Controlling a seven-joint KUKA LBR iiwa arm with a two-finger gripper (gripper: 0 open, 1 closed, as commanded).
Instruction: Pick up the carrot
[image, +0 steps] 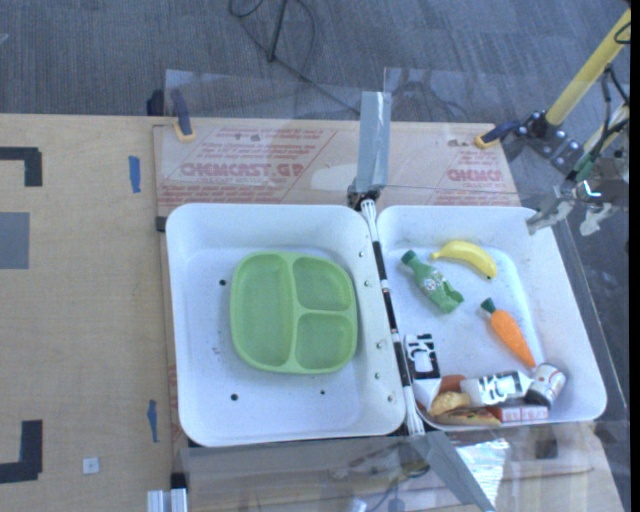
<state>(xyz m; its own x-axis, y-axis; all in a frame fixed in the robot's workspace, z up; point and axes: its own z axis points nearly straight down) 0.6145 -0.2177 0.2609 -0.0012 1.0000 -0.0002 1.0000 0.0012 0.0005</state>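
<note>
Gripper (590, 195) hovers past the right bin's (590, 330) upper right corner, its opening too small to judge, nothing seen in it, while the carrot (508, 334) lies untouched below and left of it in that bin, so the pickup remains undone.

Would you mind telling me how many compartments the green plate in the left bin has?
3: the green plate has one long compartment along its left side, plus an upper-right and a lower-right one.
</note>
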